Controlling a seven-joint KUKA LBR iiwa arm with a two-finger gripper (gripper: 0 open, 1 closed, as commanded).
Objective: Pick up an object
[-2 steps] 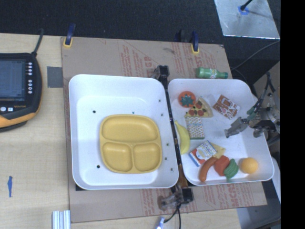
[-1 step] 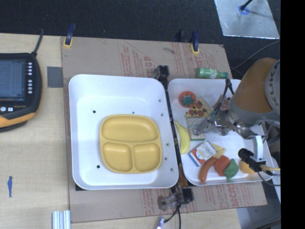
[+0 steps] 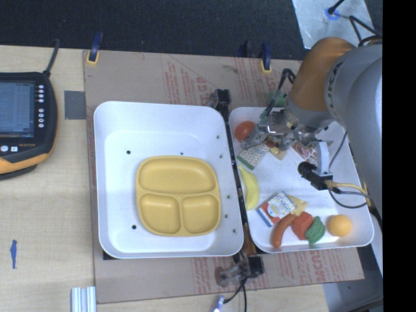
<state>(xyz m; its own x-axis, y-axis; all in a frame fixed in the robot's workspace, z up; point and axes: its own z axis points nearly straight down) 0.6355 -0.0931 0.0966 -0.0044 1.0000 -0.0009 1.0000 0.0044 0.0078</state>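
Gripper (image 3: 281,130): I see it low over the far end of the right bin (image 3: 364,239), arm reaching in from 3 o'clock. The metal end is cluttered with cables.
Fingers: I cannot tell whether they are open or closed; wrist hardware and glare hide the gap. Nothing is visibly held between them.
Nearest target: a red ball (image 3: 244,130), just beside the gripper at its 9 o'clock, in the bin's far-left corner. Round, so no long axis to align to.
Under the gripper: small flat packets (image 3: 255,155) at about 7 o'clock; too blurred to name.
Other candidates: banana (image 3: 249,188) against the left wall, long axis running 12 to 6; a card packet (image 3: 278,208), carrot (image 3: 283,229), red piece (image 3: 301,225), green piece (image 3: 316,230) and orange (image 3: 338,225) grouped at the near end, well apart from the gripper toward 6 o'clock.
Left bin (image 3: 110,174): holds a yellow tray (image 3: 178,195); not my working side.
Judgement: the move turns on a short shift toward 9 o'clock for the ball. The corner walls may crowd the fingers.
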